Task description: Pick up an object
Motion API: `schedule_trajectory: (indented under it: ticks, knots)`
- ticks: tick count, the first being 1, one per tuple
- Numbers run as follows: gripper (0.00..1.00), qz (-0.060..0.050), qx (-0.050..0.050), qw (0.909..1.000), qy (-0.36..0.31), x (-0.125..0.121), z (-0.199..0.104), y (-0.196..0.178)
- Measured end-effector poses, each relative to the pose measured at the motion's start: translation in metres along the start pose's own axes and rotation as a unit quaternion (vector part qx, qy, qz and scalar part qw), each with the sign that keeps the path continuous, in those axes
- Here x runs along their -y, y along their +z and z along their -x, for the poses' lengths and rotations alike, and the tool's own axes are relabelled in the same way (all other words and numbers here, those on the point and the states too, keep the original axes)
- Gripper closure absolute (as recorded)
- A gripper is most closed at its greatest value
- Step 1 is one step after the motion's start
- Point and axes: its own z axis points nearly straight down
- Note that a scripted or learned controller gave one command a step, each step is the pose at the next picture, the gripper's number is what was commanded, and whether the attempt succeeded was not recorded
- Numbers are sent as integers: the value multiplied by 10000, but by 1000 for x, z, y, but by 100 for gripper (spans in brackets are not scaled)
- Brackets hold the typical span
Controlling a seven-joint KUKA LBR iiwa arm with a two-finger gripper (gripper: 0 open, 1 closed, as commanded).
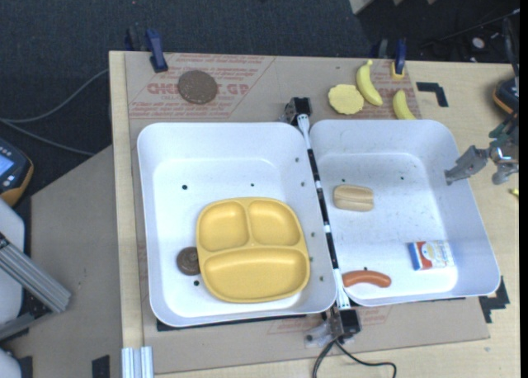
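Pincer [483,162] sits open and empty at the right bin's [462,203] edge; that bun [353,198] looks light and squishy, so I'd grab its short sides.

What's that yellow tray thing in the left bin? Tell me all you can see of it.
The yellow tray looks like smooth plastic, a rounded square with three hollows: two small ones at the far side, one long one at the near side. It lies flat, right way up, on the floor of the left bin, toward its near side. A brown disc sits against its left edge.
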Motion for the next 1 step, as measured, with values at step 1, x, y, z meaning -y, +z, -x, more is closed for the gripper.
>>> schedule_trajectory:
  ticks: [1]
  knots:
    - [0, 27, 13, 10000, -23, -82, 5, 109]
